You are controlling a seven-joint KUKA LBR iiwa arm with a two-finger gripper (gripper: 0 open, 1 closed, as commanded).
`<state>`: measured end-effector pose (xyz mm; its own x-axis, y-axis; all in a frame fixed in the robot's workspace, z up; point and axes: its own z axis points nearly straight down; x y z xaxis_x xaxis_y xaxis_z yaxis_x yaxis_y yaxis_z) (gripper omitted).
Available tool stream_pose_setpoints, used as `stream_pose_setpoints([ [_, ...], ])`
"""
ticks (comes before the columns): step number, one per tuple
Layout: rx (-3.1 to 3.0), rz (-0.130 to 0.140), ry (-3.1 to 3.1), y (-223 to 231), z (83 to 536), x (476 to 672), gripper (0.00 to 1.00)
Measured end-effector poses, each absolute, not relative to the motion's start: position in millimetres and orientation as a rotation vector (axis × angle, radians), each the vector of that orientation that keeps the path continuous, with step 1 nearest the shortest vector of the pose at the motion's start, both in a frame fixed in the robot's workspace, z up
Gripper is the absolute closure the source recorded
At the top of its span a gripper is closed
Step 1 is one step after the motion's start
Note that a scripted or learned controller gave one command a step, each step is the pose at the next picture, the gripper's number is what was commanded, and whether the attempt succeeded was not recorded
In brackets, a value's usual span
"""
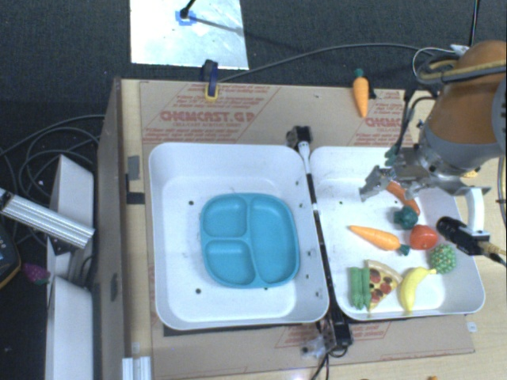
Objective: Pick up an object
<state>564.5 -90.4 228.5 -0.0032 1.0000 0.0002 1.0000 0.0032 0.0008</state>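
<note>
Clearly, from my remote seat, the blue plate [249,240] sat in the left bin [170,212]. In the right bin [333,172], a carrot [374,237] lay long axis left to right, leafy end right. It looked light, stiff and slick; I'd have pinched its middle. Above it, the gripper [386,179] pinched a smaller carrot [402,195].
</note>
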Motion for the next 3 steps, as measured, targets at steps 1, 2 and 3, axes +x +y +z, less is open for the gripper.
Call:
stream_pose_setpoints([
  [1, 2.221, -0.001, 2.223, -122, 121, 572.8, 0.00],
  [2, 2.220, 0.001, 2.222, -118, 84, 545.3, 0.00],
  [3, 2.218, 0.003, 2.222, -118, 95, 546.1, 1.00],
])
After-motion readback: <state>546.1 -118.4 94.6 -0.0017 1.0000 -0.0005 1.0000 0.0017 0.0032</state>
